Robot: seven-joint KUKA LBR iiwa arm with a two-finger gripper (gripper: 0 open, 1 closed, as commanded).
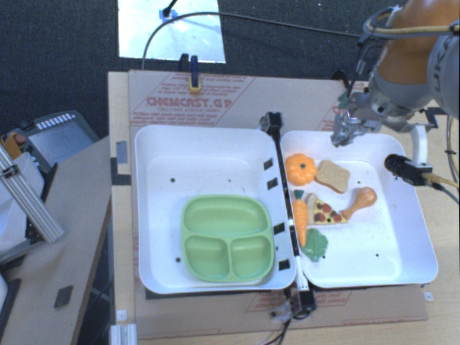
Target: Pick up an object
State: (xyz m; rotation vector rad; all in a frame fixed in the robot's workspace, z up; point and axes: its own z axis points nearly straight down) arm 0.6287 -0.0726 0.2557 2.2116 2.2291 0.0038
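Two shallow white bins are seen side by side on the bench. In the left bin (154, 160) a green divided tray (227, 237) lies toward the near edge, close to the divider between the bins. The things that could be picked are gathered in the right bin (402, 254), in its left half beside the divider: a small orange pumpkin (300, 169) near the far left corner, a slice of bread (333, 176) just beside it, a drumstick (359, 201) toward the middle, a pizza slice (327, 213) just below the bread, a carrot (300, 218) lying along the divider, and a green leafy piece (315, 244) at the carrot's near end. The gripper (346, 130) is held over the far edge of the right bin, above and apart from the bread, with nothing seen between its fingers; whether they are spread or closed cannot be told from this slant. As judged from this layout, the task is at its start: no object is lifted, every piece rests on the bin floor, and the descent, the grasp and the lift are all left to be done.
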